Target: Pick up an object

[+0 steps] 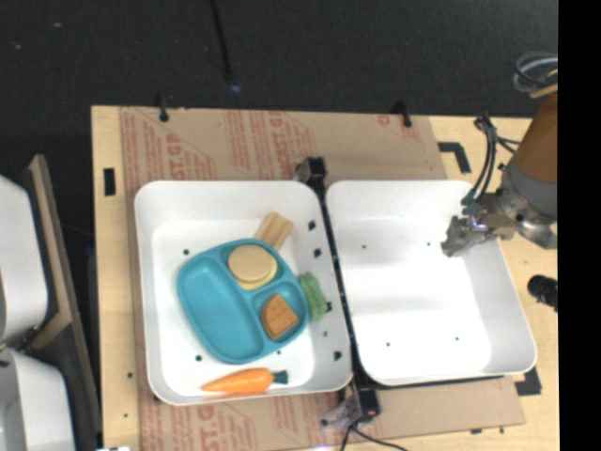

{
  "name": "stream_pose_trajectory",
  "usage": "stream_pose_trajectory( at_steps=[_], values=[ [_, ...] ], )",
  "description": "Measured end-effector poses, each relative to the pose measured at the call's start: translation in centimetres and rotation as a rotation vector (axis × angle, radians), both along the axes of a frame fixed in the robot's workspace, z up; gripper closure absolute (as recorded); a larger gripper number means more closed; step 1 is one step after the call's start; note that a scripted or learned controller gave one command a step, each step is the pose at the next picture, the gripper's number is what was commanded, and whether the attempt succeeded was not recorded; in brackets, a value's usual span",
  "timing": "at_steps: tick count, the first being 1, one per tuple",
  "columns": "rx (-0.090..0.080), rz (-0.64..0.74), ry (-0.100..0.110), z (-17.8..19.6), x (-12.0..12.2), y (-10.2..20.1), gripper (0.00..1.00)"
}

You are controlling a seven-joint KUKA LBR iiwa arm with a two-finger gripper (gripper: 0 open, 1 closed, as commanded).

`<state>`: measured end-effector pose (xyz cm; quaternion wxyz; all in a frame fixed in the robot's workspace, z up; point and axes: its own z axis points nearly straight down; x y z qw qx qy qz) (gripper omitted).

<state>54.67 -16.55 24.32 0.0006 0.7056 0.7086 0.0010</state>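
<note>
End effector (462,236) over right bin (423,346); tray (221,313), carrot (246,381) in left bin (160,280).

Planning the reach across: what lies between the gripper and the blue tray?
In the camera view, bare white floor of the right bin, then the two bins' adjoining rims, lie between the gripper and the blue tray. A green piece sits at the tray's near edge.

The tool (462,235) was too small and blurred to show how its fingers stood. The blue tray (218,308) hid part of the green piece (313,295) and the wooden block's (274,228) lower end.
</note>
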Motion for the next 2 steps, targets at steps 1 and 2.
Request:
stream_pose_trajectory(
  at_steps=[1,2],
  values=[
    [0.0,-0.001,0.001,0.2,0.1,4.2,1.0],
    [0.0,0.0,0.002,-0.8,0.2,9.8,1.0]
  ],
)
